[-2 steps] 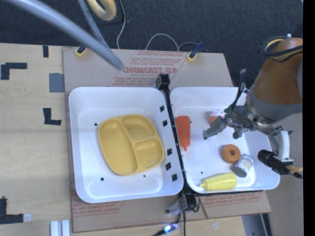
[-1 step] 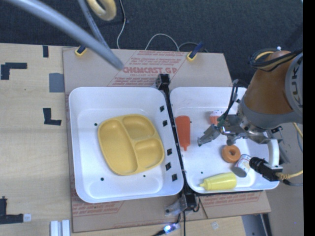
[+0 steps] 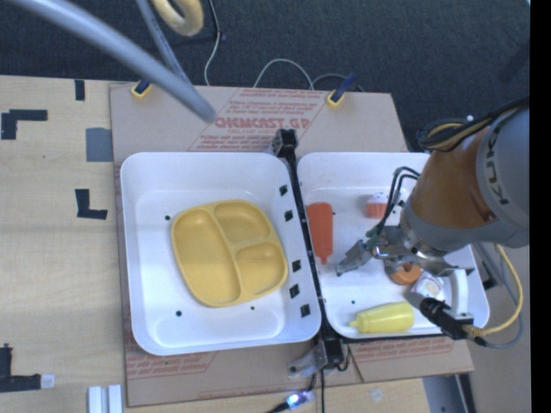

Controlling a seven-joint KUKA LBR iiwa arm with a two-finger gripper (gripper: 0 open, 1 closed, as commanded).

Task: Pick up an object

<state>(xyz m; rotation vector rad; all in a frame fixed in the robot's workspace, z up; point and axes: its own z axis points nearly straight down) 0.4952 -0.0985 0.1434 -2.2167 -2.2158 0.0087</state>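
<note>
Right bin [image 3: 344,169] holds four loose items. An orange carrot-shaped piece [image 3: 320,229] lies lengthwise along the bin's left wall, just beside the divider between the bins. A yellow squeeze bottle [image 3: 383,318] lies on its side near the bin's front edge. A small orange-and-white piece [image 3: 376,206] sits toward the back of the bin. A round orange item [image 3: 402,274] sits near the bin's middle right, partly hidden under the wrist.

Gripper [image 3: 353,259] is low over the right bin, between the carrot piece and the round orange item, pointing toward the divider. Jaws apart, nothing seen between them; whether the tips touch the bin floor cannot be told.

Arm [image 3: 456,188] enters from the desk's right edge, its orange band above the bin's right side.

Left bin [image 3: 138,188] carries a yellow three-compartment plate [image 3: 228,252], lying flat near the middle, well apart from the gripper.

Both bins sit on a cardboard sheet [image 3: 258,114] on the desk [image 3: 52,231].
</note>
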